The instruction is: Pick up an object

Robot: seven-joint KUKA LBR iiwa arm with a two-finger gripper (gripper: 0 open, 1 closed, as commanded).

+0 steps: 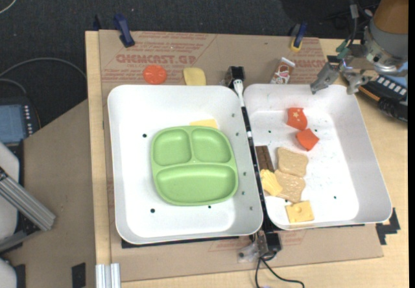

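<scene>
My gripper (337, 82) hangs over the far right corner of the right bin (363, 150), fingers spread open with nothing between them. Below it in that bin lie two red pieces (296, 117) (307, 140). Toward the bin's front left are two toast slices (292, 161) (290, 185), a yellow cheese wedge (269, 183), a yellow square (299, 211) and a brown bar (262, 158). The left bin (130, 118) holds a green divided plate (193, 165) with a pale yellow piece (204, 124) behind it.
Behind the bins on the cardboard sit an orange-red disc (154, 74), a yellow block (194, 76), a black marker (237, 76) and a small carton (282, 71). Blue clamps (123, 30) (297, 36) hold the board's far edge.
</scene>
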